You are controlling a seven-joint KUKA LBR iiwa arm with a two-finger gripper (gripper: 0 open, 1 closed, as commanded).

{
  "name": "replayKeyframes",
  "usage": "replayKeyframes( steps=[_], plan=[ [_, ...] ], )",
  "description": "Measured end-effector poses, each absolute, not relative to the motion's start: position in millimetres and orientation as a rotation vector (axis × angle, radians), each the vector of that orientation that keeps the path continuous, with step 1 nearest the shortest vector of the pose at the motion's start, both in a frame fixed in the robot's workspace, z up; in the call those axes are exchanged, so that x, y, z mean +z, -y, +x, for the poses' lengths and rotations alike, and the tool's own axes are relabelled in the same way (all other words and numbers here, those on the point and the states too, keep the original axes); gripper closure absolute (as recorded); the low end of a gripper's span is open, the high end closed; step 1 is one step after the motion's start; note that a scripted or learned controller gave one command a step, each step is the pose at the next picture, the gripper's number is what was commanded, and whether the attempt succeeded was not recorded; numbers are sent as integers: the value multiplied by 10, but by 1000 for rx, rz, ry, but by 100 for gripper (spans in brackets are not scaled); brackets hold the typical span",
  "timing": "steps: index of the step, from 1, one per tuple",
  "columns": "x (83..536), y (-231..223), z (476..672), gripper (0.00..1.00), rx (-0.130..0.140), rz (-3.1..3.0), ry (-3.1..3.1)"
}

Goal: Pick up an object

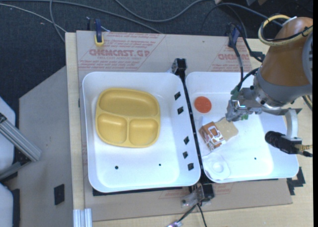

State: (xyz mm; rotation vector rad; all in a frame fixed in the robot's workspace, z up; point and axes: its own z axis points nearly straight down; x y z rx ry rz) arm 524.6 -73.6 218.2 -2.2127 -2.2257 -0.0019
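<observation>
Two things sat in the right bin: an orange disc and a snack packet. Gripper hovered just above the packet; couldn't tell its spread. Packet looked light, crinkly; I'd pinch its edges.

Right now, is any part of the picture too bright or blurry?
Camera view: the right bin glares so white that a clear thing near its front rim nearly vanishes; the yellow tray looks sharp; the claw is small and a bit fuzzy.
</observation>
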Motion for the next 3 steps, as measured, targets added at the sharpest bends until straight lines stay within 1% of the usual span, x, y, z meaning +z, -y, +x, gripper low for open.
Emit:
replayKeyframes(
  steps=[1,3],
  plan=[
    [2211,313,5133,100,0,-2215,2223],
    [2190,-568,5033,100,-1,-2212,2226]
  ],
)
